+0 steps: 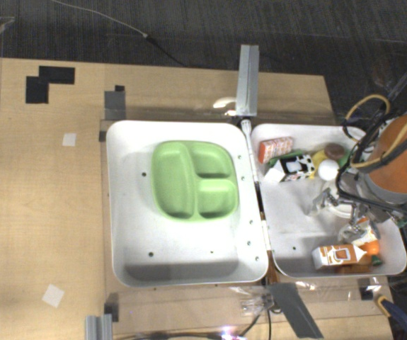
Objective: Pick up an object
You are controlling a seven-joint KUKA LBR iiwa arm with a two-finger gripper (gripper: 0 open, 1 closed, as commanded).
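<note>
Your fingers (341,214) look spread apart with nothing between them, low over the bare white floor of the right bin (288,257), so you are lining up and have picked nothing yet. I think the little orange and white carton (345,256) just beside them is the easy pick: it has flat card sides, so come down around it and squeeze. The smooth white ball (327,168) farther back may roll away

Left shallow white bin (129,190): a green three-compartment plastic tray (193,179) is held near its centre. Right shallow white bin (288,222): a red snack packet (276,148), a black-and-white carton (296,166) and a white ball (327,168) are ranged along the rear; an orange-and-white carton (339,256) is laid at the front.
</note>
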